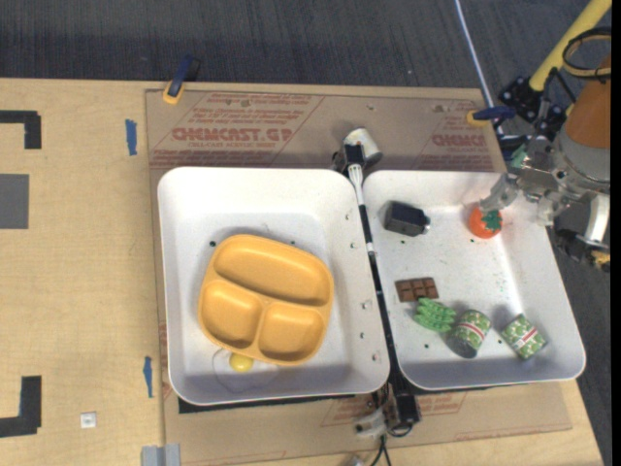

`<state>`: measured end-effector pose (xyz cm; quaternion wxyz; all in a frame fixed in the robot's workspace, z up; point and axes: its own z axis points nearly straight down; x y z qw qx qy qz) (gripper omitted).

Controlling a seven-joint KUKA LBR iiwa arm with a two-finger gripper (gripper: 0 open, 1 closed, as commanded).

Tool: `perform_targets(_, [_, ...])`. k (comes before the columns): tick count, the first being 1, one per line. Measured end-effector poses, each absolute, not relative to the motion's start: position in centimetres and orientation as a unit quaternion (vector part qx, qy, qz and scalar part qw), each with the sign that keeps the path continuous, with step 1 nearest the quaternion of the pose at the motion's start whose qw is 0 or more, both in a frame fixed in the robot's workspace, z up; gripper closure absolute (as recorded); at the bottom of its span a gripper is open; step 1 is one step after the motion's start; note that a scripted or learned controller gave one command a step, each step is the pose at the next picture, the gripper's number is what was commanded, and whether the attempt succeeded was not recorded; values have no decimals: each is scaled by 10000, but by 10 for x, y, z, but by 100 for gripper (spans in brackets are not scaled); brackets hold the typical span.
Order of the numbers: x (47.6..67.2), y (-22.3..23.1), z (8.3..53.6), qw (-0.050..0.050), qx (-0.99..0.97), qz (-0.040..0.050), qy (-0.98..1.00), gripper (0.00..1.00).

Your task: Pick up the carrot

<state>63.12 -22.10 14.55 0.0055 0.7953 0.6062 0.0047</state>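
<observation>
The carrot (484, 222), small and orange with a green top, lies in the right bin (555, 272) near its far right corner. My gripper (499, 200) reaches in from the right and hangs just above and to the right of the carrot, its tip close to or touching it. The carrot still seems to rest on the bin floor. The grey arm with its orange band (588, 122) stands over the bin's right rim.
The right bin also holds a black block (406, 218), a brown chocolate bar (417, 289), a green toy (433, 314) and two striped cans (473, 331) (524, 336). In the left bin (184, 260) lie a yellow divided plate (264, 297) and a small yellow item (240, 361).
</observation>
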Motion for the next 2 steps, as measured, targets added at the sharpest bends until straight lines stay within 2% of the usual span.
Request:
perform_targets(1, [620, -210, 137, 76, 7928, 69, 6094, 0])
perform_targets(2, [618, -208, 135, 107, 7847, 78, 6198, 0])
